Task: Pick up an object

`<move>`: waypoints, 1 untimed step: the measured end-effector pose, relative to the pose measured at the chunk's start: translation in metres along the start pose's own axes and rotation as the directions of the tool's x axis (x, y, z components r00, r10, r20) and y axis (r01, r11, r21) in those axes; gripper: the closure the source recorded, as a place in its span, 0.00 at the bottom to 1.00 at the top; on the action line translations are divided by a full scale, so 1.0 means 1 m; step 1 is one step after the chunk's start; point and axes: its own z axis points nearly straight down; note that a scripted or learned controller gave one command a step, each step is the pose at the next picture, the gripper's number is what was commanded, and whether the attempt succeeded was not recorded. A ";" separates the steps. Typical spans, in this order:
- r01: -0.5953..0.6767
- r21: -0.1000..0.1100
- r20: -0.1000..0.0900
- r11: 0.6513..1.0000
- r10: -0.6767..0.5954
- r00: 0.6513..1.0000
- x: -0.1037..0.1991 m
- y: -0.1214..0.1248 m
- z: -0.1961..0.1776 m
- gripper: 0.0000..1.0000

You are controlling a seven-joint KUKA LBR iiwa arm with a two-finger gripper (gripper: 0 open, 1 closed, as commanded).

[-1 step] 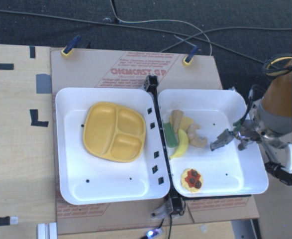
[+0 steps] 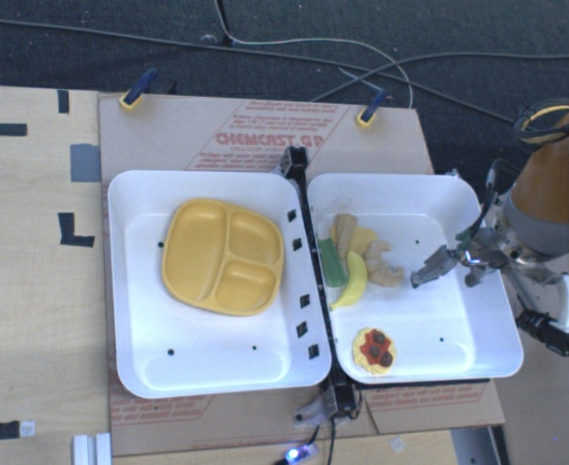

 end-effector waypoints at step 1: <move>0.000 0.005 -0.002 1.000 0.000 1.000 0.002 -0.001 0.065 0.00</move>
